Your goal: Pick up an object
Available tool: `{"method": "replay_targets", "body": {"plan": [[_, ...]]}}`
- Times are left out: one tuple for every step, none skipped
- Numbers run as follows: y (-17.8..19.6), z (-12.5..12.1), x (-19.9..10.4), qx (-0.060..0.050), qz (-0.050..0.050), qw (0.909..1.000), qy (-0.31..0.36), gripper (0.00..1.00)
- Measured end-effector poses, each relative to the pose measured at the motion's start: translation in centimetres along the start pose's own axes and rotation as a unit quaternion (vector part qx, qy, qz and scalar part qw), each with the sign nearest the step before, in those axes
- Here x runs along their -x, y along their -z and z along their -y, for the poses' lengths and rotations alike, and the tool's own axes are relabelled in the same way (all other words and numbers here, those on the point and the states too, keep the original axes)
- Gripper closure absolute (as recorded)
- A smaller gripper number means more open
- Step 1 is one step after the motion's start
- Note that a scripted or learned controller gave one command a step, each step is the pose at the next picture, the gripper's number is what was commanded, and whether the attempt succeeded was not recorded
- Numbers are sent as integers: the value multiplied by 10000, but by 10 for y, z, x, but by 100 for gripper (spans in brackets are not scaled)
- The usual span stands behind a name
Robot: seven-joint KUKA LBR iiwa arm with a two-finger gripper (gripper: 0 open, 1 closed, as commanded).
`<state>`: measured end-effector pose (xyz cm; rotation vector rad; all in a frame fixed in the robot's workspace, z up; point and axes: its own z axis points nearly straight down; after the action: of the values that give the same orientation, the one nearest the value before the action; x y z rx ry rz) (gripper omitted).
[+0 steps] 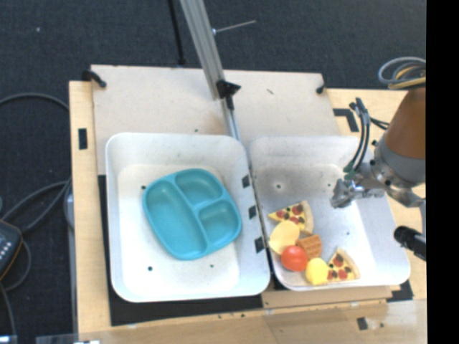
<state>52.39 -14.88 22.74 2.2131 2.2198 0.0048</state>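
In the right bin (301, 163) lies a cluster of toy food near the front: a pizza slice (292, 213), a pale yellow piece (284, 233), a red tomato (293, 257), a waffle-like brown piece (310, 244), a yellow lemon (316, 271) and a second pizza slice (343, 266). My gripper (343, 192) hangs over the right bin's right half, above and to the right of the food. Nothing shows between its fingers.
The left bin (129, 163) holds a blue divided plate (191, 212). A metal camera pole (204, 41) rises from behind the bins. Cables trail off the arm at the right edge. Dark carpet surrounds the bench.
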Motion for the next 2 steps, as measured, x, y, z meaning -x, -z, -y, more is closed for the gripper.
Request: {"method": "replay_targets", "body": {"plan": [[46,-8,2,-2,-1,10000,-1,100],[36,-27,-39,-28,-11,10000,13,100]]}}
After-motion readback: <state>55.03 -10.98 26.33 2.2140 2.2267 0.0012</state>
